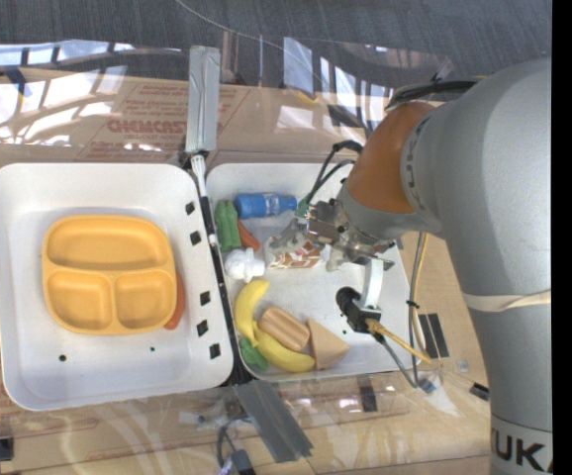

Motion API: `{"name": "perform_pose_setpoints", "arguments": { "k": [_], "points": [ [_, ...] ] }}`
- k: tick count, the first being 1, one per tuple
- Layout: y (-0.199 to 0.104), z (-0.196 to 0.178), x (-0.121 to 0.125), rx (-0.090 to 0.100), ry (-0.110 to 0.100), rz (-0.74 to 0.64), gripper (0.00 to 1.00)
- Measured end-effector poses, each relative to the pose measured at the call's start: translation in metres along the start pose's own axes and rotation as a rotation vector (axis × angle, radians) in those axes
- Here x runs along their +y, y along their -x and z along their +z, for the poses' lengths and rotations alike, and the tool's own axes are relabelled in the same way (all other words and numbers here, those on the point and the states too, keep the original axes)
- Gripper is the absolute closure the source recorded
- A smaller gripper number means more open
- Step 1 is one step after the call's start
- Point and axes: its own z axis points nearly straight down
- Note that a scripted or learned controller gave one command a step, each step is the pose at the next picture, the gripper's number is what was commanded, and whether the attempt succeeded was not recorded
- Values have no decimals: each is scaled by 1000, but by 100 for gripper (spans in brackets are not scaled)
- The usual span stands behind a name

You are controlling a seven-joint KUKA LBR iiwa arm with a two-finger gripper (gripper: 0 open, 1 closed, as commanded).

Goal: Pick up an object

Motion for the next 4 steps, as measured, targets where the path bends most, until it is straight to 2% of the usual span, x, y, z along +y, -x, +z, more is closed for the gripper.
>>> {"name": "perform_pose_setpoints", "arguments": {
  "k": [1, 2, 3, 4],
  "points": [
    [-14, 10, 48, 0, 7, -11, 0],
    [-27, 11, 70, -9, -7, 35, 0],
    [-25, 12, 86, -11, -24, -213, 0],
    [-49, 12, 76, -14, -34, -401, 0]
  ]
}}
